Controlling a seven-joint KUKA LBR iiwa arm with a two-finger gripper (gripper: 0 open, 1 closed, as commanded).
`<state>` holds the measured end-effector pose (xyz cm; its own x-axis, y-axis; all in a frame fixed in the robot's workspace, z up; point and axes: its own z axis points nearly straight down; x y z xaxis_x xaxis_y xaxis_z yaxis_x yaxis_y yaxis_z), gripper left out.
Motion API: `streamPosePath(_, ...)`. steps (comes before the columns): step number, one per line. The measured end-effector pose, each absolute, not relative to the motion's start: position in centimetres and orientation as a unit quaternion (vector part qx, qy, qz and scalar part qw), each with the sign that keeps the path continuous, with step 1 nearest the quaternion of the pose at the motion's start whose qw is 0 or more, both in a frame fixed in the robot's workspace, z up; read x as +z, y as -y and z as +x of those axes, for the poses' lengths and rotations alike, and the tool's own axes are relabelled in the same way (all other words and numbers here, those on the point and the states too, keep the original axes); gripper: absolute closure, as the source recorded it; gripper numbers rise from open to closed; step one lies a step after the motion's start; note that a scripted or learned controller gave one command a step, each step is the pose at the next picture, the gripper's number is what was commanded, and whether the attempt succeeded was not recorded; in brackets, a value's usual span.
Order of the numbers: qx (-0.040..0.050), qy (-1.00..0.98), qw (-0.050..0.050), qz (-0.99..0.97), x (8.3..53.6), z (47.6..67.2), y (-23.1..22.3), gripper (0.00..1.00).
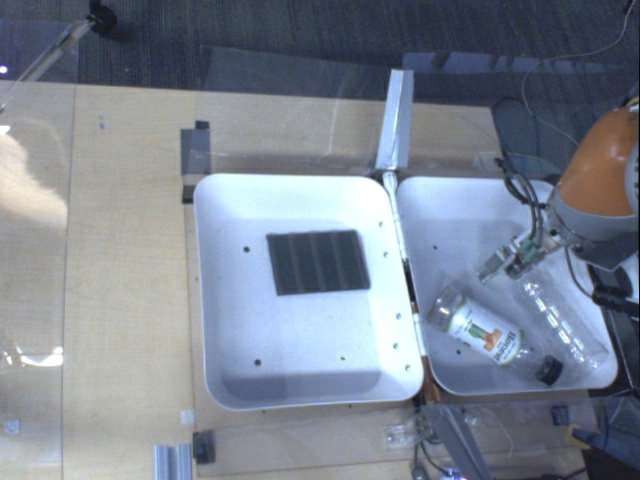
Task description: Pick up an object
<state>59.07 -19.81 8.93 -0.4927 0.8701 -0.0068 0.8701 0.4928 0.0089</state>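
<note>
My gripper (pixel 503 262) hangs over the right bin (pixel 440 208), near its middle, on the grey arm with the orange band (pixel 602 173) coming in from the right. Nothing shows in its grasp. Just below and left of it lies a small bottle with a green and white label (pixel 481 331), on its side. A clear plastic bottle (pixel 560 320) with a black cap (pixel 548 371) lies along the bin's right side, below the gripper. A dark grey ribbed slab (pixel 318 262) lies flat in the middle of the left bin (pixel 230 208).
A raised divider (pixel 403 268) separates the two bins. Cables (pixel 520 183) hang from the arm over the right bin's far corner. A metal bracket (pixel 395 118) stands behind the bins on the wooden bench.
</note>
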Motion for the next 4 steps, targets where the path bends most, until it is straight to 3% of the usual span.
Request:
streamPosePath(1, -0.0002, -0.874, 0.000, 0.486, 8.9, 66.0, 20.5, 0.00)
streamPosePath(2, 0.0019, -0.875, 0.005, 0.483, 8.9, 60.0, 20.3, 0.00)
streamPosePath(3, -0.0006, -0.882, -0.001, 0.471, 8.9, 66.0, 20.6, 0.00)
streamPosePath(4, 0.0017, -0.902, 0.005, 0.431, 8.9, 61.5, 20.5, 0.00)
